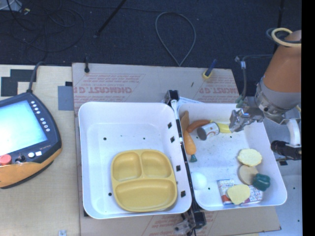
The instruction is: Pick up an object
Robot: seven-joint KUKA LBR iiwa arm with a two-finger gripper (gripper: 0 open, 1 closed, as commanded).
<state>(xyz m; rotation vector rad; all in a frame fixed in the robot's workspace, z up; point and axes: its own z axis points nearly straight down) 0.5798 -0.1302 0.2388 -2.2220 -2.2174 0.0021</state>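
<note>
Hovering gripper (238, 121), finger state unclear, sits at 3 o'clock of small yellow piece (224, 128); looks light, rigid, slippery; pinch across middle

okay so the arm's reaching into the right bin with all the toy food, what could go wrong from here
1. The hand sits near the right bin's back wall, beside a small yellow piece and a can; closing there could nudge them apart rather than grip one.
2. The carrot and sausage lie crowded by the can, so a grab may catch two things or slip.
</note>
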